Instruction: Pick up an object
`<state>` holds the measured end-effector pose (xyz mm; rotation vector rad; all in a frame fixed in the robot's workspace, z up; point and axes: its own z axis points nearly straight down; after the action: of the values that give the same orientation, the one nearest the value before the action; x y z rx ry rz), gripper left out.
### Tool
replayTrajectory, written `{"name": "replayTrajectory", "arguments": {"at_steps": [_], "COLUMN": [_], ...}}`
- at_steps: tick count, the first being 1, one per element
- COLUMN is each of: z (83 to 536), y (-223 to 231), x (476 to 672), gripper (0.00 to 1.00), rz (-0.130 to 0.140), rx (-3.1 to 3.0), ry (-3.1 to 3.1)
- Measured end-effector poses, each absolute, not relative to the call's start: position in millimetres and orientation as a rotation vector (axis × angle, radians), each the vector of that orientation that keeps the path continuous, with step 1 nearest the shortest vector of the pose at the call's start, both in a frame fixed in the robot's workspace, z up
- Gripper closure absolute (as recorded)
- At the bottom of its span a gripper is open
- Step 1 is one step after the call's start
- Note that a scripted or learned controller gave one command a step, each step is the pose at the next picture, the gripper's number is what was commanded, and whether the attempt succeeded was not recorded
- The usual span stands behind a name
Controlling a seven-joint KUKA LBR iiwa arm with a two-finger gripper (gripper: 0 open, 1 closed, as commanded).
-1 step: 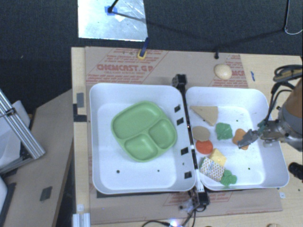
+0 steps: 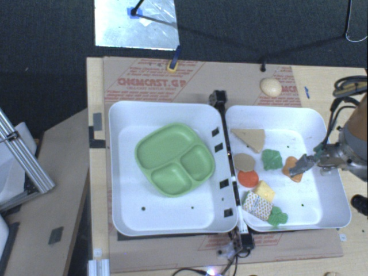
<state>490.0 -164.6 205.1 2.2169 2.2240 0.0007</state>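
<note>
My gripper (image 2: pixel 299 165) reaches in from the right over the right bin (image 2: pixel 330 203), its tip right at a small orange piece (image 2: pixel 294 173) near the bin's middle right. Whether it has hold of the piece cannot be made out. Left of it lie a green leafy toy (image 2: pixel 272 158), a tan wedge (image 2: pixel 249 137), a brown round piece (image 2: pixel 244 162), a red-orange disc (image 2: pixel 248 179), a yellow block (image 2: pixel 265 190), a patterned packet (image 2: pixel 257 206) and another green piece (image 2: pixel 279 216).
A green divided plate (image 2: pixel 175 160) lies in the left bin (image 2: pixel 123 211). A dark divider (image 2: pixel 227 165) runs between the bins. A pale egg-shaped object (image 2: pixel 270 87) rests on the cardboard behind the right bin. Cables hang at the right edge.
</note>
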Motion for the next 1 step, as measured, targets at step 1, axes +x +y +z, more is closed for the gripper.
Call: {"name": "replayTrajectory", "arguments": {"at_steps": [1], "z": [153.3], "y": [-174.9], "x": [491.0], "gripper": [0.0], "rz": [0.0], "rx": [2.221], "ry": [2.222]}}
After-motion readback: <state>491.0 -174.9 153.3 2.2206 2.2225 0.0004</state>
